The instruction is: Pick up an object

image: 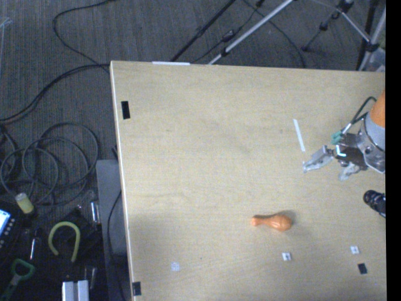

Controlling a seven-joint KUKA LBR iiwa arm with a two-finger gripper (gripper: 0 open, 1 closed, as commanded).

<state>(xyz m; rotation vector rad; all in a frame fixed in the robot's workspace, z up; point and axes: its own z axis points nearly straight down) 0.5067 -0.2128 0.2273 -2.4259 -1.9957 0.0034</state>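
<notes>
The arm (pixel 376 127) reaches in from the right edge of the wooden table (pixel 207 137), its orange band just visible above the wrist. Its gripper (pixel 329 167) points left and slightly downward in the view, hovering over bare tabletop with its two metal fingers spread apart and nothing between them.

An orange pear-shaped toy (pixel 274 222) lies on the table, well apart from the gripper, lower in the view and to its left. Its long axis runs nearly left to right: the narrow neck points left, the round bulb sits at the right.

A short white stick (pixel 299 135) lies just left of the gripper, higher in the view.
</notes>
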